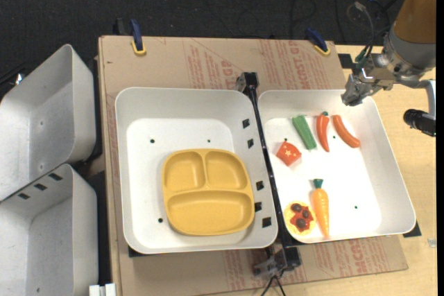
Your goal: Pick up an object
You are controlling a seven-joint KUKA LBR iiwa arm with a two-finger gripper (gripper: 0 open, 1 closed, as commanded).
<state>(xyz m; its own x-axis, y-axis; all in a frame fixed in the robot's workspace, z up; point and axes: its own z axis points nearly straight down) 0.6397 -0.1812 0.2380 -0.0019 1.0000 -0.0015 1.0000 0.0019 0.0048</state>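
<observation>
Orange and red, the sausage [346,131] lies slantwise near the far corner of my right bin [388,170], just below and left of the claw [352,95]. That claw hangs over the bin's far rim, apart from everything, carrying nothing; I cannot tell how its fingers stand. Beside the sausage sit a chilli [323,131] and a green piece [304,132], then a red pepper [288,152]. Nearer me lie a carrot [319,207] and a pizza slice [300,218]. A yellow tray [207,191] rests in the left bin [139,149].
</observation>
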